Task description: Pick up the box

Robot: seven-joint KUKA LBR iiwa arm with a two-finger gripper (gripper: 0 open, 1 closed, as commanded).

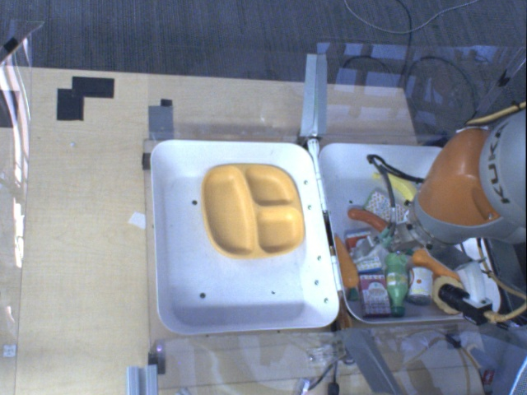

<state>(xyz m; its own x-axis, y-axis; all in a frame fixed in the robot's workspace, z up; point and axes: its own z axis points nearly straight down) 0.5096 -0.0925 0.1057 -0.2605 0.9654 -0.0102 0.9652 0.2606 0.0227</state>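
Reaching in from the right, the arm (pixel 469 188) is seen low over the right bin (pixel 346 167), with its orange band hiding much of the clutter beneath. The gripper (pixel 395 235) is only partly made out below the wrist, among the objects; how far it is opened, and whether anything is held, cannot be told. The box (pixel 375 293), a small red and white carton, is noted lying flat near the front wall of the right bin, just beside a green bottle (pixel 397 276) and near an orange carrot-like piece (pixel 346 266) along the left wall. A blue-edged packet (pixel 362 245) lies just behind it, and a red-orange item (pixel 366 217) further back. The left bin (pixel 165 245) carries a yellow divided tray (pixel 251 210), well apart from the work. The gripper is judged to stand behind the box, not over it. Risks are judged as follows: the green bottle may be caught instead of the box, since the two touch or nearly touch; the box, lying flat and close to the wall, may be nudged against the wall and slip from a shallow grip; neighbouring items may be dragged along.
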